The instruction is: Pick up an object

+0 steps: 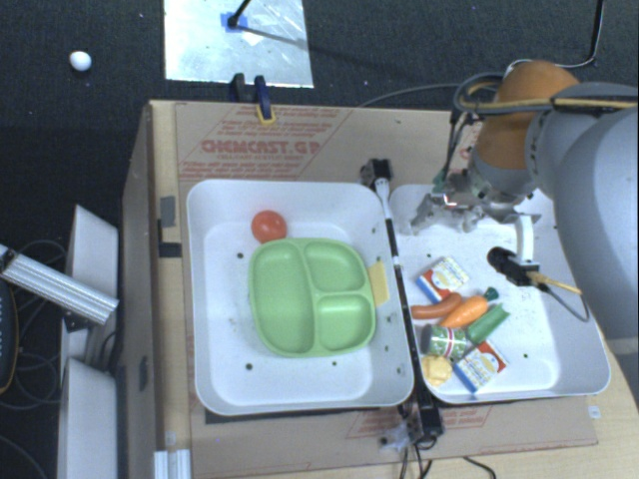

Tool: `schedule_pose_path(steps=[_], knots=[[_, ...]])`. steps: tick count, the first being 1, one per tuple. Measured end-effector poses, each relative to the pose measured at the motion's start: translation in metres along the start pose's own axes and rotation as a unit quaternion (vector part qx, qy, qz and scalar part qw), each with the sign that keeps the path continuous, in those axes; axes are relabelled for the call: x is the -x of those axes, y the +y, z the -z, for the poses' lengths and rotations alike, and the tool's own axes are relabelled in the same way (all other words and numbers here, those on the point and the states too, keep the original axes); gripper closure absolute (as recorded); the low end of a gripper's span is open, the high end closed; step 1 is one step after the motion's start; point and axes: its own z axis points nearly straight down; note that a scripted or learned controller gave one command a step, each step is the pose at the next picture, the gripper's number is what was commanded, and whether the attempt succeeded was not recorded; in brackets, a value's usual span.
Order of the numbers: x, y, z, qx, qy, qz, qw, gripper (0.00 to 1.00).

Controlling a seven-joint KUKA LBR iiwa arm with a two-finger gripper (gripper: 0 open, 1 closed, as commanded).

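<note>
My gripper point(446, 218) hangs over the back of the right bin point(579, 367), with its two metal fingers splayed open and nothing between them. In front of it, in the same bin, lies a cluster: a small red, white and blue carton point(440, 276), a sausage point(435, 309), an orange carrot point(467, 311) with a green top, a green can point(446, 342), a yellow piece point(436, 370) and a second carton point(478, 365). The gripper stands apart from all of them, well behind the nearest carton.
The left bin point(215, 297) holds a green divided plate point(311, 296), a red ball point(268, 226) behind it and a yellow piece point(379, 282) at the plate's right edge. The wall between the bins point(396, 267) runs just left of the cluster.
</note>
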Motion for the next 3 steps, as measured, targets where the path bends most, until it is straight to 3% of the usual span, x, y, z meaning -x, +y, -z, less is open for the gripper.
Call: schedule_pose_path(steps=[1, 2, 3], knots=[[-0.001, -0.049, 0.000, -0.001, 0.000, -0.001, 1.0000, 0.00], [-0.001, 0.000, 0.000, 0.000, 0.000, 0.000, 1.0000, 0.00], [-0.007, -0.032, 0.000, -0.001, 0.000, -0.002, 1.0000, 0.00]])
